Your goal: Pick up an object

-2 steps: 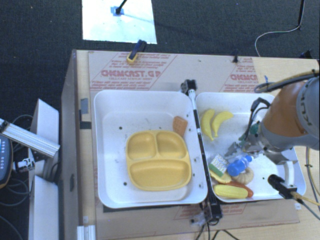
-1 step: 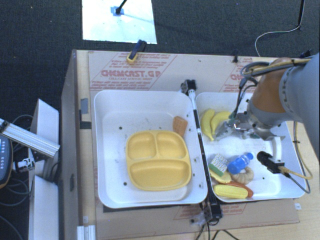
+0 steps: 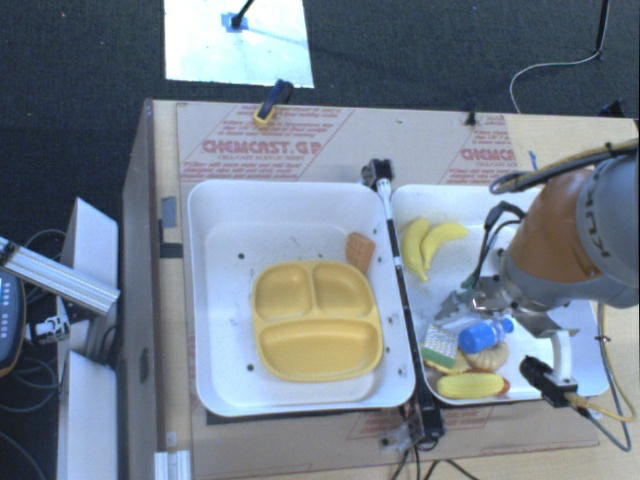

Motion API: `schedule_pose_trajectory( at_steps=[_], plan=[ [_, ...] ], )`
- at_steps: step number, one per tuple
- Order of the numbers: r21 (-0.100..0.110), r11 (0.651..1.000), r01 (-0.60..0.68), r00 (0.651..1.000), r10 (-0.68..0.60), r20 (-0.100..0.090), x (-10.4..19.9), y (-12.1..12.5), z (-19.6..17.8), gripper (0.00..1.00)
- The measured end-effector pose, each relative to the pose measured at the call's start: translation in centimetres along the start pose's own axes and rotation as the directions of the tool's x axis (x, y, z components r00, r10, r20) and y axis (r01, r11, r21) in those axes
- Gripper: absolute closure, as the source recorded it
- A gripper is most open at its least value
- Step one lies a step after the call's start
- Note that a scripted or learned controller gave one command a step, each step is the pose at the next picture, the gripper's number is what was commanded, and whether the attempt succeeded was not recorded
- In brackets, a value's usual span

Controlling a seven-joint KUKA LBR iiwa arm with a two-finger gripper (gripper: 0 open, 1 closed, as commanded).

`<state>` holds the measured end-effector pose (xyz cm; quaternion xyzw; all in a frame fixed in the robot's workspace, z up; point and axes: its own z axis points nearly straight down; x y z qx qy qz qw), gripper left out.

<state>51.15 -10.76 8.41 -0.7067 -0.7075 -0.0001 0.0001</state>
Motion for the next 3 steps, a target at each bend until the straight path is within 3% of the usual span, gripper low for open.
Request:
schedule_pose_trajectory(
  at_steps=[1,2,3],
  plan=[
    [-0.003,1.0,0.003,1.0,-0.003,0.0,0.4,8.6,-0.1,0.0],
    [0.008,1.0,0.002,1.0,-0.002,-0.001,-0.5,14.9,-0.5,0.0],
    [0.018,1.0,-0.003,1.0,0.003,0.01,1.6,15.3,0.0,0.0]
  ],
)
